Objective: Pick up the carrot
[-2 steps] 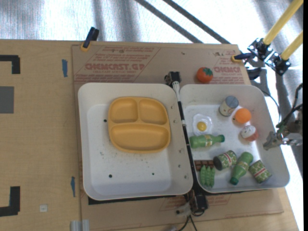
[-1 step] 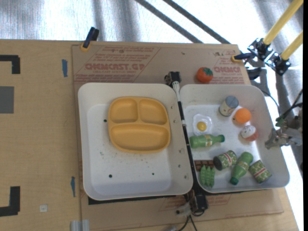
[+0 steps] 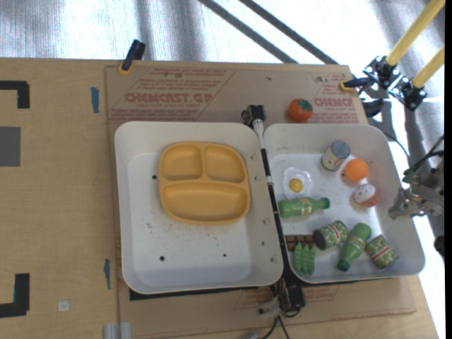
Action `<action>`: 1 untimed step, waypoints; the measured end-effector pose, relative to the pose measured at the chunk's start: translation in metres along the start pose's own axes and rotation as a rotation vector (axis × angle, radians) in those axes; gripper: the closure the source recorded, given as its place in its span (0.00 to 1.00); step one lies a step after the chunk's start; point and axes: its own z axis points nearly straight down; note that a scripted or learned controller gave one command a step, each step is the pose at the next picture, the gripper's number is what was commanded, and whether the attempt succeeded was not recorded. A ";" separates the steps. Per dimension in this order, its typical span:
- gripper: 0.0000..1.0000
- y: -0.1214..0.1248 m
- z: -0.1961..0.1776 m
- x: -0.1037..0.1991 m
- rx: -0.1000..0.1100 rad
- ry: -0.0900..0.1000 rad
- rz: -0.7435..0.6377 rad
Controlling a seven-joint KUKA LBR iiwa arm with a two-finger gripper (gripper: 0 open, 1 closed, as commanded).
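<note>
carrot is a hard call: the best match is the small orange piece (image 3: 357, 169) in the right bin (image 3: 393, 154), right of the fried egg toy (image 3: 296, 183), but it looks rounded and i cannot be sure it is a carrot. a grey-topped can (image 3: 335, 154) sits just up and right of the egg, touching or nearly touching the orange piece, and a white-and-red toy (image 3: 364, 194) lies just right of the egg and lower. the gripper (image 3: 412, 200) hangs far right of the egg, at the bin's outer rim, holding nothing; whether the claw is open or closed i cannot tell. the step in hand looks like the approach, with the grasp not yet begun. next it likely needs to travel toward the egg, stop above the orange piece, and descend clear of both neighbours.
</note>
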 end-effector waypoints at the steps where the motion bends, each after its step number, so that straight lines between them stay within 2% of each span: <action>1: 1.00 -0.001 0.006 0.003 0.001 0.000 0.191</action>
